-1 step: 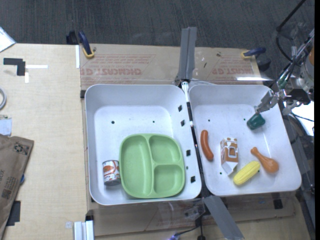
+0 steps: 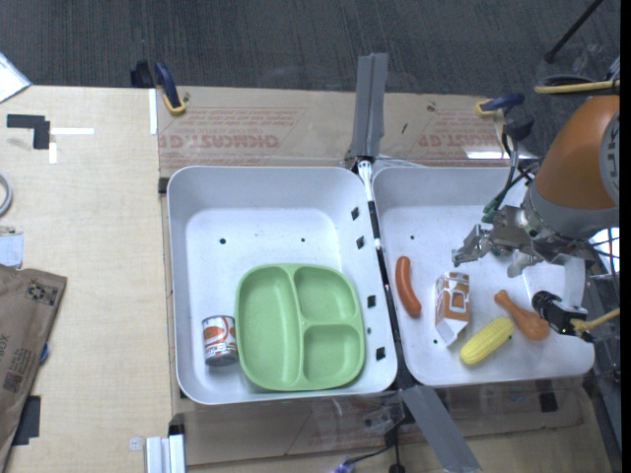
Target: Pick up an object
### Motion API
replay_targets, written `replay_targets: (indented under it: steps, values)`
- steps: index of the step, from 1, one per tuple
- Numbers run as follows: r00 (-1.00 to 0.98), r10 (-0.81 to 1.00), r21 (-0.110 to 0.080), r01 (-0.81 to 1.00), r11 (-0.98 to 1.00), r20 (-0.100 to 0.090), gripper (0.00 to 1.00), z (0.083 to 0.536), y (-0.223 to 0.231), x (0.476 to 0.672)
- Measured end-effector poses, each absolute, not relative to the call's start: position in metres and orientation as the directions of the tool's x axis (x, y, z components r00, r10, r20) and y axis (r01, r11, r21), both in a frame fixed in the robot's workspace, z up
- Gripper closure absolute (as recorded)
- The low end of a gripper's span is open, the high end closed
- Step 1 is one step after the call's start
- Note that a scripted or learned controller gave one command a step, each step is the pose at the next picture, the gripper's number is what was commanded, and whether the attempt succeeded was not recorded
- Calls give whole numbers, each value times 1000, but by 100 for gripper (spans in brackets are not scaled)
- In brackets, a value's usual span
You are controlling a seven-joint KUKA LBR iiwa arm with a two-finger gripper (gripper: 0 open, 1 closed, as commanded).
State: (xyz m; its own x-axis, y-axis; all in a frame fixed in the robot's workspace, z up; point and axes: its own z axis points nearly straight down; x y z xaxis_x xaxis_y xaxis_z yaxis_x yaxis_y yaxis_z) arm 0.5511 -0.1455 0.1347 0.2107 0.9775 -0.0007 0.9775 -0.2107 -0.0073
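Hanging over the right bin [image 2: 552,365], the gripper [image 2: 480,245] sat above bare floor; whether it was spread or pressed together could not be told. Near it lay a sausage [image 2: 407,285], carton [image 2: 454,304], corn cob [image 2: 487,341] and drumstick [image 2: 522,315]. The left bin [image 2: 197,205] held a green plate [image 2: 300,326] and can [image 2: 219,340].

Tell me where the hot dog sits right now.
The hot dog lies in the right bin, near its left wall, just left of the small carton.

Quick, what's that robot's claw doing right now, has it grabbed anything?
Gripper: over the right white bin; open or shut cannot be told, and nothing is seen held in it.
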Motion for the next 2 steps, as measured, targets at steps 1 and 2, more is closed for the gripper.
replay_targets:
  steps: [1,2]
  values:
    - [215,977,43,976,-215,0,0,106,-128,517]
    - [67,998,-4,998,-67,2,0,88,-94,478]
